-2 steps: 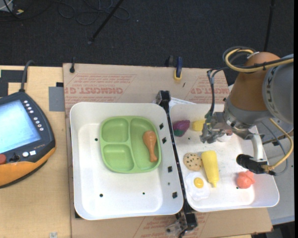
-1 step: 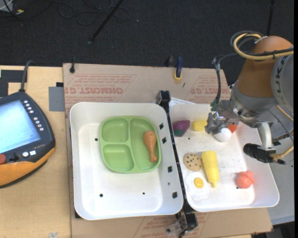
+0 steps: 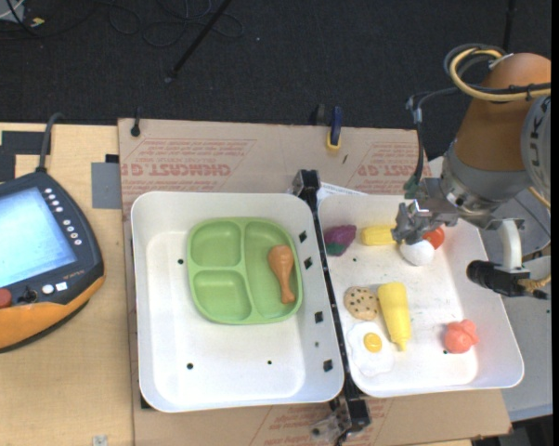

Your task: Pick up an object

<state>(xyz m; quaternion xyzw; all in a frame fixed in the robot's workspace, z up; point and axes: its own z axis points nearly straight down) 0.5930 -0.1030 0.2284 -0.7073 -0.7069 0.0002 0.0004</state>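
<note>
A: Far left, off the bins: a teach pendant (image 3: 33,254) is lain on the bench, screen lit. No bearing on the pick.

B: Left bin (image 3: 163,360)?

A: A green divided plate (image 3: 226,272) is set near its middle. A toy drumstick (image 3: 282,270) is laid in the plate's right compartment, touching the green rim. Bare white floor is left below the plate and along the bin's near wall.

B: Right bin (image 3: 502,365), then.

A: Items are scattered loosely, likely so single picks can be tried. By the dividing wall, a purple piece (image 3: 339,238). Next, a small yellow block (image 3: 376,236). Lower: a cookie (image 3: 360,302), a yellow bottle (image 3: 396,314), a fried egg (image 3: 370,347). The bottle's lower end is lain against the egg. A red piece (image 3: 460,336) is placed apart, toward the right wall.

B: And the gripper (image 3: 414,230)?

A: It is lowered over a white and red object (image 3: 421,247) in the upper part of the right bin, just beside the yellow block. That object is judged the intended pick. Whether the claw is apart or together cannot be told; no grasp is claimed.

B: Room to move?

A: The far wall is near and the yellow block crowds the left side. Open floor is left right of and below the object, so a lift straight up is judged safest.
</note>
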